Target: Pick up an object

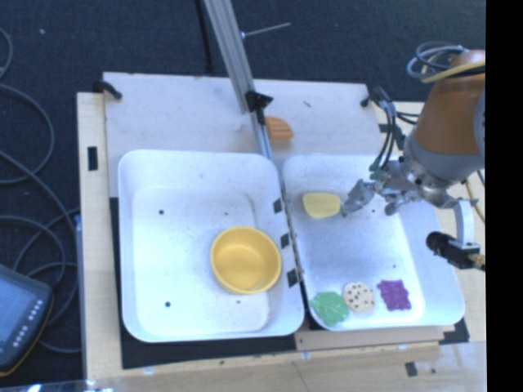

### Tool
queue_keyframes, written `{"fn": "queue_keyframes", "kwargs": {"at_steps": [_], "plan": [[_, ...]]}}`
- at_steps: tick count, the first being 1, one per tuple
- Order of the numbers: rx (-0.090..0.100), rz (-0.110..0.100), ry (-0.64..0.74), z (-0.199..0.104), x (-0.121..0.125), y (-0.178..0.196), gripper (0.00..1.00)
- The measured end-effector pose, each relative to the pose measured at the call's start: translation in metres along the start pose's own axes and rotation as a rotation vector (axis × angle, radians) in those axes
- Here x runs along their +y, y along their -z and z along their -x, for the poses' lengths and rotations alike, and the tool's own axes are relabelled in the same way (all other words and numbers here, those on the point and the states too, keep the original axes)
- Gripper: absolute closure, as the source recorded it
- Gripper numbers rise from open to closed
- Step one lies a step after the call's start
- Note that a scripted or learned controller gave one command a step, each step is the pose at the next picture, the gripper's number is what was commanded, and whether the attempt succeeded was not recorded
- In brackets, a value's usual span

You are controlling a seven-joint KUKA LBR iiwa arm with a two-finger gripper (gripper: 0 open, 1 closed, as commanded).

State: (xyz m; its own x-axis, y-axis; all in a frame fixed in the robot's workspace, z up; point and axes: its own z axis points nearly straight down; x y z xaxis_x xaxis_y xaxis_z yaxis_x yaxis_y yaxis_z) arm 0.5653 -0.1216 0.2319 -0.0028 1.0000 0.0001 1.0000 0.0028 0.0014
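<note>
Hand [369, 201] low over right bin [425, 300], fingers apart, beside yellow piece [320, 205].

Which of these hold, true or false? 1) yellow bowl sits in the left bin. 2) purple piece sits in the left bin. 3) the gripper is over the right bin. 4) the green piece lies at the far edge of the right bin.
1) True: the yellow bowl sits in the left bin.
2) False: the purple piece lies in the right bin.
3) True: the gripper is over the right bin, beside the yellow piece.
4) False: the green piece lies at its near edge, next to the spotted cookie.
</note>
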Motion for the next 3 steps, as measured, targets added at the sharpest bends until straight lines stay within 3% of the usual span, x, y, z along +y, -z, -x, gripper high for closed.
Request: {"fn": "queue_keyframes", "kwargs": {"at_steps": [1,3], "plan": [[0.000,0.000,-0.001,0.000,0.000,0.000,0.00],[-0.001,-0.007,-0.004,0.004,-0.008,-0.106,0.00]]}}
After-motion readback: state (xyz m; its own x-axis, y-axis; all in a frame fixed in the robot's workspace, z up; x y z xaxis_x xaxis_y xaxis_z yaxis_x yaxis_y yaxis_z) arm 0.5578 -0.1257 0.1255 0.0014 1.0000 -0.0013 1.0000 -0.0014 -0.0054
